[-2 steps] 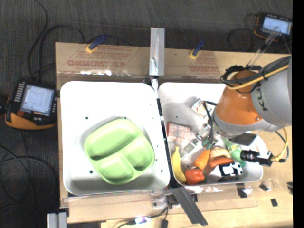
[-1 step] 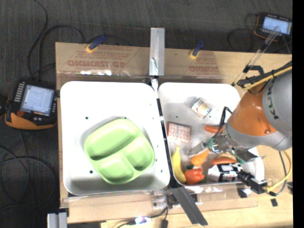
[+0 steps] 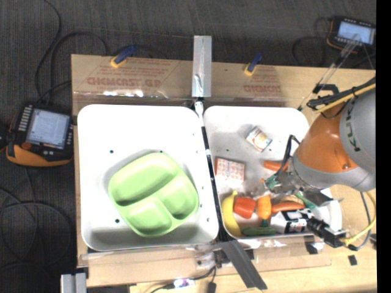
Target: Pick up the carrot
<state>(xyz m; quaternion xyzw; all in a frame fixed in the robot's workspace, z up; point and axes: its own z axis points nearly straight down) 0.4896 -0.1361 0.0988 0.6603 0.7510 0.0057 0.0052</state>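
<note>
In the right bin (image 3: 232, 133), an orange-red tapered piece that looks like the carrot (image 3: 287, 207) lies flat among a cluster of toy food near the front wall. My gripper (image 3: 278, 185) hangs low just above and behind it, over the cluster. The grey arm with its orange band (image 3: 324, 148) reaches in from the right. A second short orange-red stick (image 3: 272, 164) pokes out at the gripper's upper left, and I cannot tell which of the two is the carrot. The gripper body hides what lies directly under it.
Beside the carrot sit an orange block (image 3: 263, 207), a red piece (image 3: 243, 207), a yellow banana (image 3: 226, 215) and a green pod (image 3: 259, 230). A patterned card (image 3: 230, 170) and a small packet (image 3: 259, 139) lie farther back. The left bin holds a green divided plate (image 3: 153, 193).
</note>
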